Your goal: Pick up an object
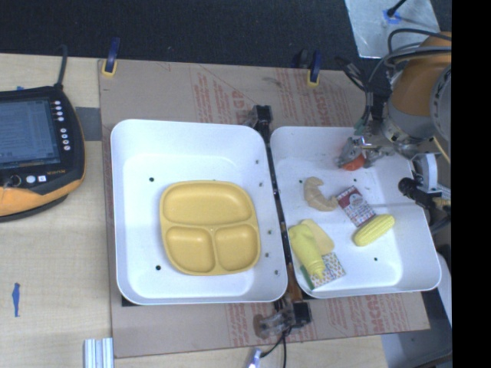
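Note:
The right bin (399, 271) holds several small objects: a tan croissant-shaped piece (318, 194), a small red and white box (354, 204), a yellow corn cob (374, 229), a yellow squeeze bottle (309, 248) and a patterned card (331, 269). My gripper (362, 150) is low over the back of this bin, under the grey and orange arm. A small red-orange object (350, 162) lies right at the gripper's tip, partly hidden by it. I cannot tell whether it is held.
The left bin (138, 274) holds a yellow divided plate (209, 226). A tablet in an orange case (34, 148) lies on the bench at far left. Clamps and cables sit along the cardboard's back edge and at the front between the bins.

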Tool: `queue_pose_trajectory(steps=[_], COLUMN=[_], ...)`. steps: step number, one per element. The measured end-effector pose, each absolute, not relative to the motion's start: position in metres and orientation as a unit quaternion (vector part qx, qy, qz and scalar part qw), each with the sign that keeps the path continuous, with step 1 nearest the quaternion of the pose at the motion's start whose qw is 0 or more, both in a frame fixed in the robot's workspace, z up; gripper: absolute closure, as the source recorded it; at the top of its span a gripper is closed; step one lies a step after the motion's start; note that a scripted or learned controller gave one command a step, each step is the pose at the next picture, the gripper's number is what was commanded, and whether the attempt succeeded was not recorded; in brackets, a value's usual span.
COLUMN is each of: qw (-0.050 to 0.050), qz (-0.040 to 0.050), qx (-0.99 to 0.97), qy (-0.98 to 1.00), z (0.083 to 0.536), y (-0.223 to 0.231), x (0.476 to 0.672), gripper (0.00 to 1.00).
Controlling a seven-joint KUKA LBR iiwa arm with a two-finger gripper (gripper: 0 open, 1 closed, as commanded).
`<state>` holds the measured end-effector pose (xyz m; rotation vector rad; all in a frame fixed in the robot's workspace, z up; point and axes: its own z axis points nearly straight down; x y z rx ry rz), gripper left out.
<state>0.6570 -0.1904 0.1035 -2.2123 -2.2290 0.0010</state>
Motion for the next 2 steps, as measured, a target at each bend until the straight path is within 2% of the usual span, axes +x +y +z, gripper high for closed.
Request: queue_pose_trajectory(steps=[1,2], qw=[0.0,0.002], qz=[-0.0008,0.002], qx=[-0.705,-0.705], qy=[-0.709,-0.709], z=[0.201,0.192], y=[-0.122,-0.059], x=[0.657,0.656], gripper=[1.0,1.0])
